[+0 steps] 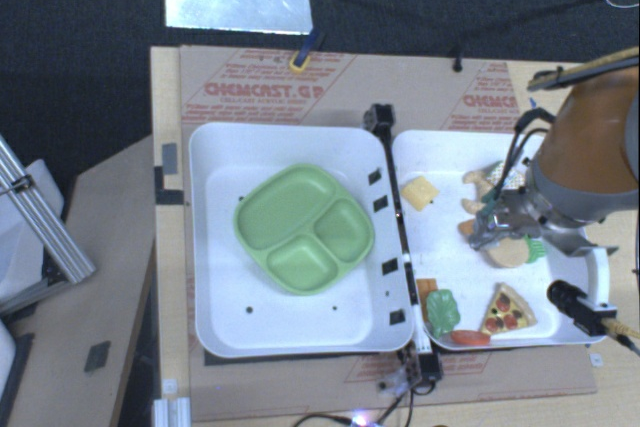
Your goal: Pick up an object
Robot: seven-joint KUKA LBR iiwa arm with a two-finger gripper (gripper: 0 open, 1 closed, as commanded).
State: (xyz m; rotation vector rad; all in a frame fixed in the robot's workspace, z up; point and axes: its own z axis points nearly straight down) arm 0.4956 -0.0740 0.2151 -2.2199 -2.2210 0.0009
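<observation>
In the right bin (pixel 440 155) lie a yellow cheese wedge (pixel 418 192), a pizza slice (pixel 507 310), a green leafy piece (pixel 441 310) with a red strip (pixel 468 338) beside it, and a tan bread-like round (pixel 506 254) with a green bit (pixel 535 249) at its side. Pale tan pieces (pixel 482 180) lie further back. My gripper (pixel 489 229) hangs low over the tan round, right among these pieces. Nothing shows between its fingers, and the wrist hides part of the pile.
The left bin (pixel 215 165) holds a green divided plate (pixel 304 229). A black divider with clips (pixel 392 215) runs between the bins. The grey and orange arm (pixel 590 150) covers the right bin's far right part.
</observation>
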